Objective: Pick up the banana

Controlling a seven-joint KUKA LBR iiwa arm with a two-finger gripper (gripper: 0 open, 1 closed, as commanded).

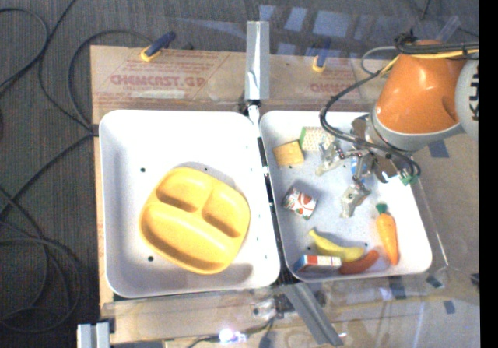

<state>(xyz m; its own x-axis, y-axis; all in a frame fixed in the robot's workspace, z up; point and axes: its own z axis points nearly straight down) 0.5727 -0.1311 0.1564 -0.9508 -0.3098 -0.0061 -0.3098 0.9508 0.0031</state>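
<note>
Small curved yellow toy banana (336, 245) lies flat near the front edge of the right shallow white bin (421, 261), w/ its ends curling up toward the bin's middle. It's crowded: a red sausage-shaped toy (359, 262) touches or nearly touches its right end, a flat red/white/blue packet (318, 261) sits just beside its underside, an orange plastic carrot w/ green top (387, 236) stands near to the right, a small red-and-white crumpled carton (299, 202) is near on the upper left. A tan cube-like block (289, 153) sits well apart toward the back.

Tool (354, 197) hangs over the bin's middle, above and a bit right of the banana, not touching it. The metal parts blur together at this res, so can't tell if it's open or closed; nothing seen held in it.

Handling, as a guess: prob hollow plastic, light, stiff, smooth skin so a bit slippery, not fragile. Best hold looks like the mid-body, across the narrow width, approx perpendicular to the curve; the ends taper and would squirt out. Right end is too close to the sausage toy for clean clearance, so middle or slightly left is safer.

Left bin (124, 144) holds a yellow divided plastic plate (196, 219), irrelevant here
</note>
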